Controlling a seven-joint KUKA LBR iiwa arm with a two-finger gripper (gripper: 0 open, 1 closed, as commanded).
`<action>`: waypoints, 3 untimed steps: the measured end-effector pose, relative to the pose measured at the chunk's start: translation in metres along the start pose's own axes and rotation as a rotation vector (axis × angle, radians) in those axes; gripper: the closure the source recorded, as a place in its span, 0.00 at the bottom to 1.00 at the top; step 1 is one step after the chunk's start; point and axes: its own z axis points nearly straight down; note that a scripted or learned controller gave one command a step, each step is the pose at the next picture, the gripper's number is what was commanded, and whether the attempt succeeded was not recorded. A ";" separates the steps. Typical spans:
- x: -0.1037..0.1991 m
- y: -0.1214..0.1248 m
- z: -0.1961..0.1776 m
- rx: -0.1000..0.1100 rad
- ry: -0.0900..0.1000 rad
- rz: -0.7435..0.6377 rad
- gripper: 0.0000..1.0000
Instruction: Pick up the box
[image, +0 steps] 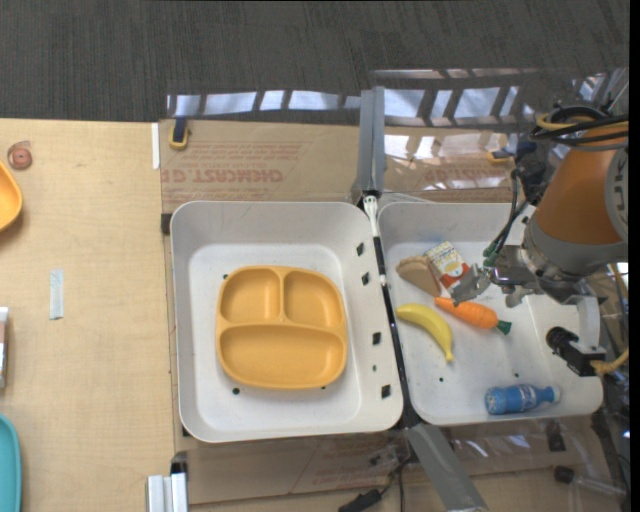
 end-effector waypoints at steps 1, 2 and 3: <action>0.003 0.072 0.043 -0.002 -0.001 0.071 0.00; 0.002 0.072 0.033 -0.001 -0.004 0.069 1.00; 0.002 0.072 0.033 -0.001 -0.004 0.070 0.00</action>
